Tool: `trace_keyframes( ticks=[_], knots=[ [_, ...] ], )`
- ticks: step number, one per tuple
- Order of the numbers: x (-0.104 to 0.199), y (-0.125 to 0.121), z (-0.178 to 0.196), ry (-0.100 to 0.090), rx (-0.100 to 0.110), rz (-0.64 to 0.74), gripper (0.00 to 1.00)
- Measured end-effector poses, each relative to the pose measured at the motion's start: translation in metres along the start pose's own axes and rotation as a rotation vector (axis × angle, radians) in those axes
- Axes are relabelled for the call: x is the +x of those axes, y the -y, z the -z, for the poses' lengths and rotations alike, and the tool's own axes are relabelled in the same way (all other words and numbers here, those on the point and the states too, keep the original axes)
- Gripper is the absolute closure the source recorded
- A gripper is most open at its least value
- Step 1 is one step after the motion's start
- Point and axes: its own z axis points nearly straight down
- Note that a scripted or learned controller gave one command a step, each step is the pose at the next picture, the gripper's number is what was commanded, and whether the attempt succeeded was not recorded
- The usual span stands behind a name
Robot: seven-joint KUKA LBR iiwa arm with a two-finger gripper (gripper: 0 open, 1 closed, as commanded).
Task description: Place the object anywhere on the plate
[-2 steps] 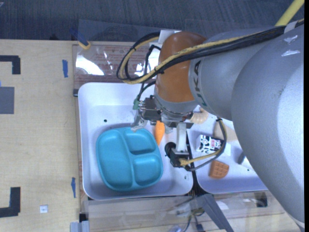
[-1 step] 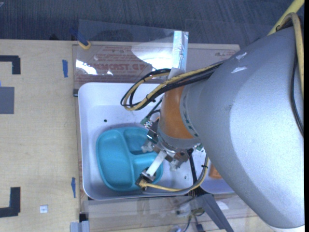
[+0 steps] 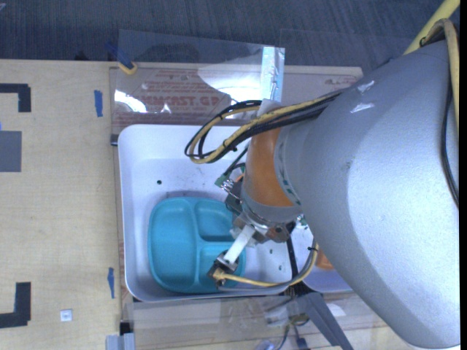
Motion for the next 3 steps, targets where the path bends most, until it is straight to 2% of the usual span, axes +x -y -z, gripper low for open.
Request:
trace_keyframes(
  ticks=[1,2,3],
  knots=[
    [0.062,0.015,0.019,-0.004,0.001,-0.001,1.0],
    [0.029,-0.037,0.015,-0.004,0.001,0.224,1.0],
    [-0.004,-0.001,0.002,-0.005,0.001,0.664,1.0]
  ],
)
